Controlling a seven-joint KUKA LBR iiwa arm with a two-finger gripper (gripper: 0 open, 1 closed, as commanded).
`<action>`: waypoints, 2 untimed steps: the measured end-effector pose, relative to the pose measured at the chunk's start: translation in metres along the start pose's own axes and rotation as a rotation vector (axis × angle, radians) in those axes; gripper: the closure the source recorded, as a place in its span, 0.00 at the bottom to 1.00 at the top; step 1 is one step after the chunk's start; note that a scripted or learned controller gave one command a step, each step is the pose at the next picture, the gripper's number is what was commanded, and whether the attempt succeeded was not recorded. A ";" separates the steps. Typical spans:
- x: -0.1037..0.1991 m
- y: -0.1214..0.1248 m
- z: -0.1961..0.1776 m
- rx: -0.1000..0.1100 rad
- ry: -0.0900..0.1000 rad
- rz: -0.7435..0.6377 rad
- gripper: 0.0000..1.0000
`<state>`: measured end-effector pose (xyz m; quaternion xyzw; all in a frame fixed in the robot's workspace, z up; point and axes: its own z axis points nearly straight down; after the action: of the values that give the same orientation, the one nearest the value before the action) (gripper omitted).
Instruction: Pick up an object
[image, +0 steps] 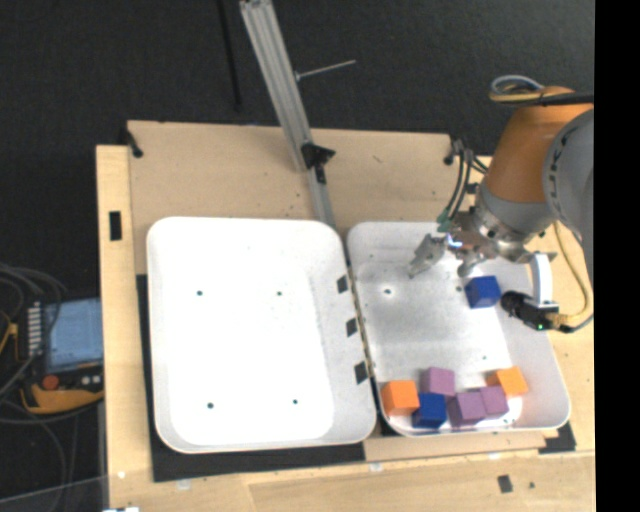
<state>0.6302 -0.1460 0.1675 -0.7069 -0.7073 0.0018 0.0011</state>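
My gripper (446, 262) hangs over the far part of the right bin (425, 325), open, with bare bin floor showing between its two spread fingers. A blue cube (482, 291) lies just right of and a little nearer than the right fingertip, apart from it. Along the bin's near edge sits a cluster of blocks: an orange one (402, 395), a blue one (431, 410), purple ones (438, 381) (468, 408) (493, 400), and another orange one (511, 380).
The left bin (245, 330) lies beside the right one, its rim touching at the middle. A slanted metal pole (285, 90) rises behind the bins. Black cables (530, 310) trail off the wrist at the right bin's right rim.
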 end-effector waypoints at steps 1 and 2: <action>0.008 -0.004 0.056 0.000 0.000 0.000 0.00; 0.006 -0.001 0.040 -0.009 0.000 0.007 1.00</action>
<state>0.6288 -0.1399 0.1271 -0.7093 -0.7049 -0.0015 -0.0019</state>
